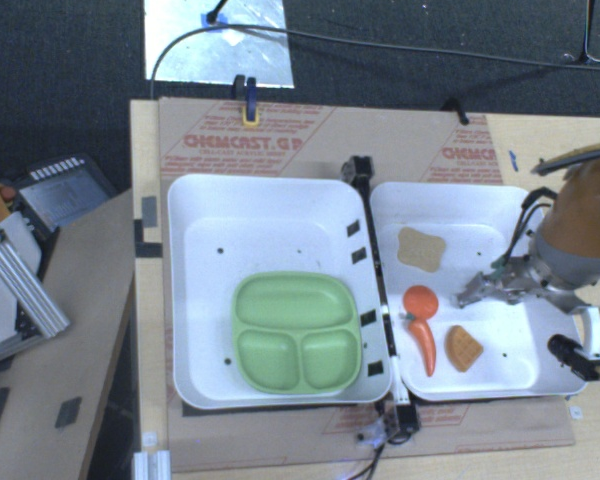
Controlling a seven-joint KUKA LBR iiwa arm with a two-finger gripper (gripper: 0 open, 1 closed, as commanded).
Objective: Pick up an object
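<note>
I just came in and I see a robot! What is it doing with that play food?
The robot arm reaches into the right bin from the right. Its gripper sits low over the bin floor, close to three toy foods: a tan bread slice, an orange carrot and a small brown biscuit. It isn't holding any of them yet. The left bin holds a green divided tray.

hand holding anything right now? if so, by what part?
Nothing held. The hand is over bare floor in the right bin, apart from the cracker, the tomato, the carrot and the orange biscuit.
</note>
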